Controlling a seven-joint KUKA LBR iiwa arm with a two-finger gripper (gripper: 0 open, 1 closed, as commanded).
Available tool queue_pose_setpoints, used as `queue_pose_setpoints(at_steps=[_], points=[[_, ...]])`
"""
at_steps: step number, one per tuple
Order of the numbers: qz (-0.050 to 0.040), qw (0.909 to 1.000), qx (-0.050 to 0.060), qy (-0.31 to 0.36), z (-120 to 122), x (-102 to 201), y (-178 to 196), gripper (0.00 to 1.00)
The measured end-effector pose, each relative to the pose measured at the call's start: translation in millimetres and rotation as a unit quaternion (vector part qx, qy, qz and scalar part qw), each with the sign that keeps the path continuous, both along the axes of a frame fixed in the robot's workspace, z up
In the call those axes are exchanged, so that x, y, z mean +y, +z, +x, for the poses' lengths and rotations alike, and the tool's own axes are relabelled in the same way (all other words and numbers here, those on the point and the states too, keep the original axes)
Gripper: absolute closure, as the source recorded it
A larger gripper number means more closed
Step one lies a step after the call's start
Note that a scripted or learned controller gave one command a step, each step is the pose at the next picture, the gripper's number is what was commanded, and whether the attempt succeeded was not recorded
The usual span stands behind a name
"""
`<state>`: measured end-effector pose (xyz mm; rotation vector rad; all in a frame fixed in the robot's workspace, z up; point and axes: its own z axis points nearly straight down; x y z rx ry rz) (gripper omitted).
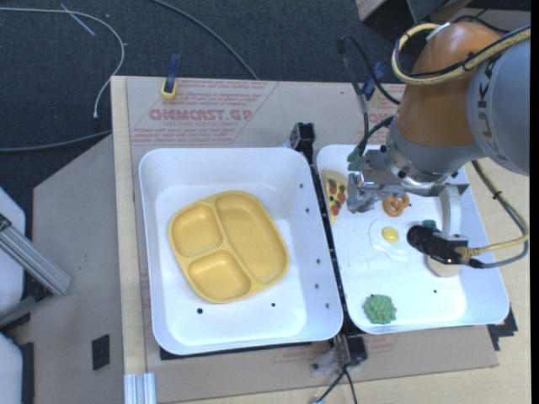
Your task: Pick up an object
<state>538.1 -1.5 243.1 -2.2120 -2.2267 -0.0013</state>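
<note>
My gripper (361,197) hangs low over the upper left of the right bin (480,305), under the grey and orange arm. It sits between a pizza slice (335,194) by the bin's left wall and an orange pretzel (395,201) just to its right. A fried egg (388,236) lies slightly nearer the front. A green broccoli floret (380,309) rests near the front edge. I see nothing held between the gripper's tips.
The left bin (160,183) holds a yellow three-compartment plate (227,245). A black clamp (302,135) sits at the top of the divide between the bins. The bench is cardboard, with a small blue and yellow clip (172,82) at its back edge.
</note>
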Motion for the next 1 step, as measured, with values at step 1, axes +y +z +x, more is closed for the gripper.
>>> queue_pose_setpoints(at_steps=[1], points=[[-0.0004,1.0000,-0.002,0.000,29.8,47.9,0.1,1.00]])
